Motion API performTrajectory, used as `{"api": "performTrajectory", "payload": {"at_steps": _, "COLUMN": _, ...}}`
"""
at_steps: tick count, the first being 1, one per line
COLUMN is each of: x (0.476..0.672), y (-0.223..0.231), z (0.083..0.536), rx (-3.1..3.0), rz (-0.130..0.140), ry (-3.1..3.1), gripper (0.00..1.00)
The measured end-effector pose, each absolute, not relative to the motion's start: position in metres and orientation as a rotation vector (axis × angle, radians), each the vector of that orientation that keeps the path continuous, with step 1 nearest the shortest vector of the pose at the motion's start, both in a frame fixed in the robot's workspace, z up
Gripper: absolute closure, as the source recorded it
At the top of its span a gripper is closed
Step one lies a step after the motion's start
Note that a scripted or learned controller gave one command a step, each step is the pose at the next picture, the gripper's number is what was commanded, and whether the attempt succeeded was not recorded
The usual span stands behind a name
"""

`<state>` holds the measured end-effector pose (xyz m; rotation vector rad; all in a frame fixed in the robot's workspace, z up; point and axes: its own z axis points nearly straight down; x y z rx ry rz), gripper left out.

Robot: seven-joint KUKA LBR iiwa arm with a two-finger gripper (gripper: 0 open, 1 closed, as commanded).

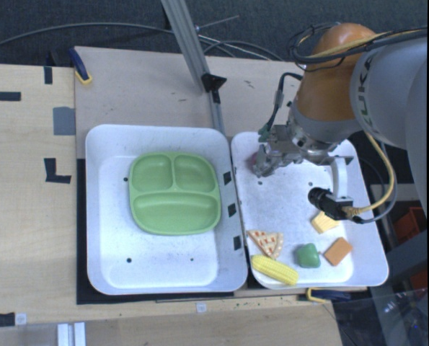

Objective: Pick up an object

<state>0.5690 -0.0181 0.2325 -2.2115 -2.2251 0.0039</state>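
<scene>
My gripper (pixel 265 161) hangs low over the far left corner of the right bin (pixel 293 193), just inside its left wall. A small reddish-brown thing (pixel 258 163) shows right at its tip, and I cannot tell whether it is gripped. Loose objects lie along the bin's near side, apart from the gripper: a pizza slice (pixel 266 243), a yellow corn cob (pixel 275 269), a green pepper (pixel 308 255), an orange block (pixel 337 251) and a yellow block (pixel 324 223).
The left bin (pixel 106 215) holds a green divided plate (pixel 174 193). A grey metal post (pixel 189 38) slants up behind the bins. Black cabling and a connector (pixel 331 203) hang from the arm over the right bin.
</scene>
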Motion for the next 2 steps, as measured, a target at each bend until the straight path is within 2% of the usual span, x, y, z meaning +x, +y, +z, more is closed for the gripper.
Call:
{"api": "performTrajectory", "payload": {"at_steps": 1, "x": 0.545, "y": 0.035, "z": 0.221, "rx": -2.211, "rz": 0.004, "ry": -2.226, "gripper": 1.00}}
{"api": "performTrajectory", "payload": {"at_steps": 2, "x": 0.525, "y": 0.090, "z": 0.235, "rx": -2.209, "rz": 0.000, "ry": -2.229, "gripper": 1.00}}
